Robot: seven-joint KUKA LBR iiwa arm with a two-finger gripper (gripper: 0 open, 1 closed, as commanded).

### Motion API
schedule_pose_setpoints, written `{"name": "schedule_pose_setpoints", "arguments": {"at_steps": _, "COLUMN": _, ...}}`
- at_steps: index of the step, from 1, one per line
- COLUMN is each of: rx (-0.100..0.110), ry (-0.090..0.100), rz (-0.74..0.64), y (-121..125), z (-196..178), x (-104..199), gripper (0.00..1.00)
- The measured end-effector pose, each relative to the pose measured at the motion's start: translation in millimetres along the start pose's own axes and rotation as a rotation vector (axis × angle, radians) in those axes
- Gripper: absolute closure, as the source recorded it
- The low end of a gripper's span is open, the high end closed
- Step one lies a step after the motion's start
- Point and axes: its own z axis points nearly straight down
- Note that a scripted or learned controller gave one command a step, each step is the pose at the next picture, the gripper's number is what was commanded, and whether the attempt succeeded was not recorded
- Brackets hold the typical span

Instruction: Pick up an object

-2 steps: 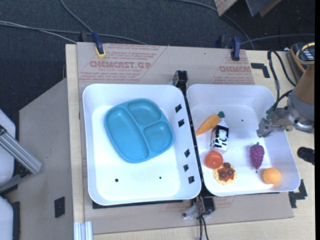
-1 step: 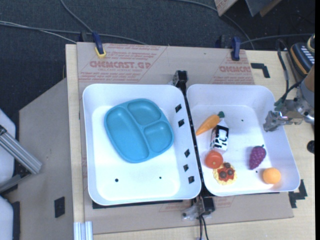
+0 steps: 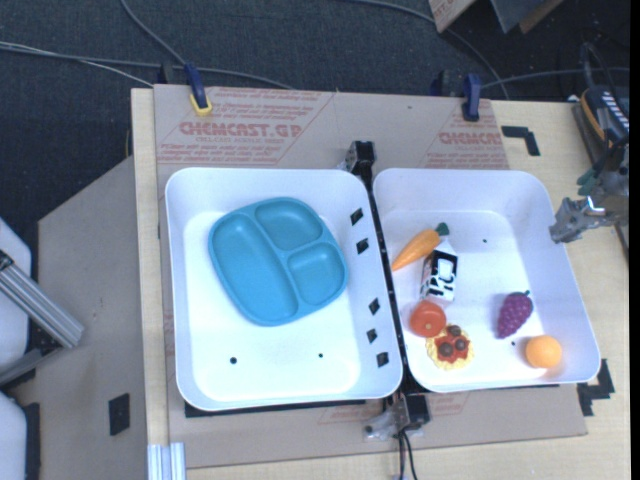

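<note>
Grey metal pincer [image 3: 572, 220] (teal fitting above), black cabling.

Blue tray [image 3: 277, 260], purple grapes [image 3: 514, 313]

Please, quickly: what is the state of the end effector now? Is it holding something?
End effector: at the right rim of the right bin, holding nothing; open or closed cannot be told.
</note>
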Motion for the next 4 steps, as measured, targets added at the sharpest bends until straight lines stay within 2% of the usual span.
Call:
{"name": "schedule_pose_setpoints", "arguments": {"at_steps": 2, "rx": 0.006, "ry": 0.004, "rz": -0.005, "y": 40, "z": -6, "x": 99, "gripper": 1.0}}
{"name": "schedule_pose_setpoints", "arguments": {"at_steps": 3, "rx": 0.007, "ry": 0.005, "rz": -0.004, "y": 61, "z": -1, "x": 145, "gripper": 1.0}}
{"name": "schedule_pose_setpoints", "arguments": {"at_steps": 4, "rx": 0.012, "ry": 0.007, "rz": -0.004, "y": 71, "z": 18, "x": 201, "gripper": 1.0}}
